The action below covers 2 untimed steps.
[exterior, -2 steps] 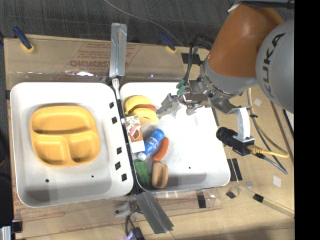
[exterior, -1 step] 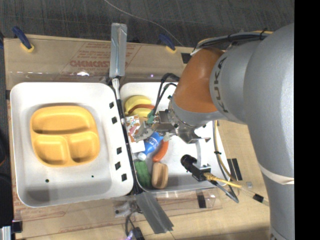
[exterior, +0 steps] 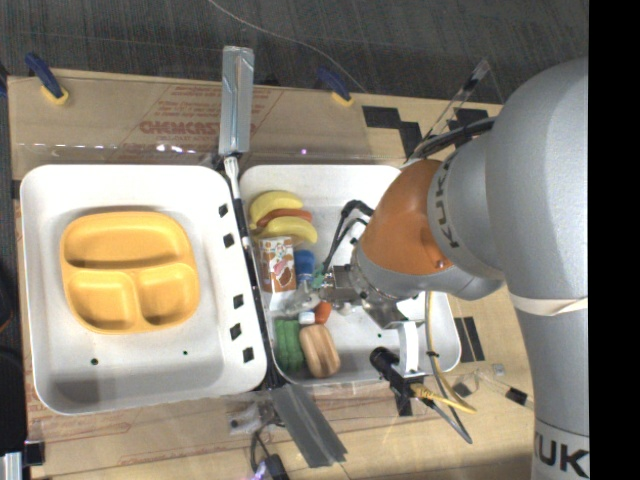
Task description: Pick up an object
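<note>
Right now the gripper (exterior: 322,290) hangs low inside the right bin (exterior: 440,353), and whether its fingers are spread or closed, I cannot tell; the wrist hides them. It sits just beside a small orange piece (exterior: 322,313) and a blue item (exterior: 304,265), above the brown bread-like piece (exterior: 319,350) and green item (exterior: 288,345). Bananas (exterior: 281,216) lie at the bin's far end. The arm bends in from the right, orange band (exterior: 405,230) over the bin. A yellow tray (exterior: 128,270) sits in the left bin (exterior: 40,298).
</note>
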Tool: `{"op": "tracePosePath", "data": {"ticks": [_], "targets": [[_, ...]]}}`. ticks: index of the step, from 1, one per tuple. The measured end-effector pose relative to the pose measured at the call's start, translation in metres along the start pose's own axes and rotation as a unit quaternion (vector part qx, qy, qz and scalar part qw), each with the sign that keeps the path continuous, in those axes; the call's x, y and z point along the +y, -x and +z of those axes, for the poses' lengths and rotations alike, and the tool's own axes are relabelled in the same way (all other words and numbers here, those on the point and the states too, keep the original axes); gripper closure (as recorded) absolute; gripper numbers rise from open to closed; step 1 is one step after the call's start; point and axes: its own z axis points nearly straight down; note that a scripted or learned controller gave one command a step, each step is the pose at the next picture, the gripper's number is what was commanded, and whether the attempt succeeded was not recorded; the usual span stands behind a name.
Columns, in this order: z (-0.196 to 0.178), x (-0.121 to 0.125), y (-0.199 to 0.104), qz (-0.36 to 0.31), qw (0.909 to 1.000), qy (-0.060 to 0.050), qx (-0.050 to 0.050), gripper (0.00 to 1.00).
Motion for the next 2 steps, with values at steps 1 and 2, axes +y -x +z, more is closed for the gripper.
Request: {"op": "tracePosePath", "data": {"ticks": [1,2], "targets": [[-0.102,0.056,-0.022,0.079,0.9969,0.002,0.001,0.0],[-0.007,0.123,0.003,-0.038,0.9993,0.005,-0.001,0.0]]}}
